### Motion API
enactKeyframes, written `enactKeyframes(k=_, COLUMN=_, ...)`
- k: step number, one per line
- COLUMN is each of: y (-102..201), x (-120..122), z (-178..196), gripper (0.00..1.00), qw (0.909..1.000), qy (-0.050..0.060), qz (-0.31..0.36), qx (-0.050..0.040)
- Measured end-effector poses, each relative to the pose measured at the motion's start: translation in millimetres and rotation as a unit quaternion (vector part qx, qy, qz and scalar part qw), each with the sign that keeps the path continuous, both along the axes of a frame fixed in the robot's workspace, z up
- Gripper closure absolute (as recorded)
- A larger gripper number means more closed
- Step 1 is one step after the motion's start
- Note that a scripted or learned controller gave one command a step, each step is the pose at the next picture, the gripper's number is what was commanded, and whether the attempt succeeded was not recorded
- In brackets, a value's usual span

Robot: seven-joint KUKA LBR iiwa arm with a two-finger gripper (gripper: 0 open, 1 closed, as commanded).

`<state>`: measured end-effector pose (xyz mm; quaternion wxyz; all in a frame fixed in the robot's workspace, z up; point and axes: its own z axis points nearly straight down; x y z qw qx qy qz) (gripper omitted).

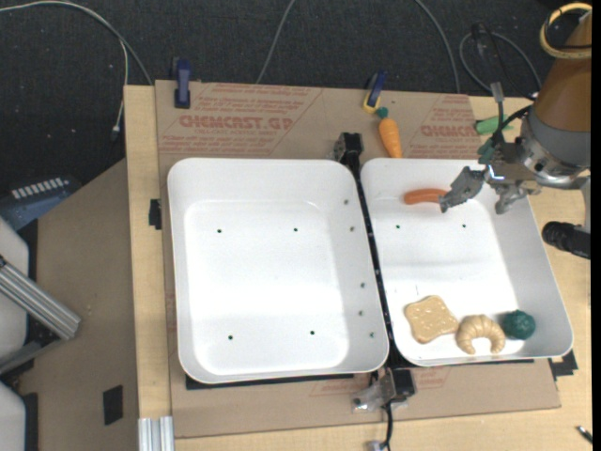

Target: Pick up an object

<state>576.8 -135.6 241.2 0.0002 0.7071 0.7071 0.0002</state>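
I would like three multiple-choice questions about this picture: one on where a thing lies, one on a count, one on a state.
1. Where does the carrot lie?
A. in the left bin
B. on the board behind the bins
C. in the right bin

2. How many things lie along the near edge of the right bin?
A. one
B. three
C. five

3. How does the gripper stand?
A. open beside the sausage
B. shut on the croissant
C. over the left bin

Answers:
1 B, it rests on the board, outside both bins.
2 B, a cracker, a croissant and a green ball.
3 A, its fingers are spread, nothing between them.
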Motion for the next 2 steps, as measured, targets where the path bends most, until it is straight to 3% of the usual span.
enactKeyframes(k=1, y=43.6, x=-35.0, z=-10.2, gripper=0.00, qw=0.9993, qy=0.000, qz=-0.038, qx=0.0005)
enactKeyframes(k=2, y=6.3, x=-94.8, z=-40.8, gripper=0.00, qw=1.0000, qy=0.002, qz=-0.002, qx=0.0000)
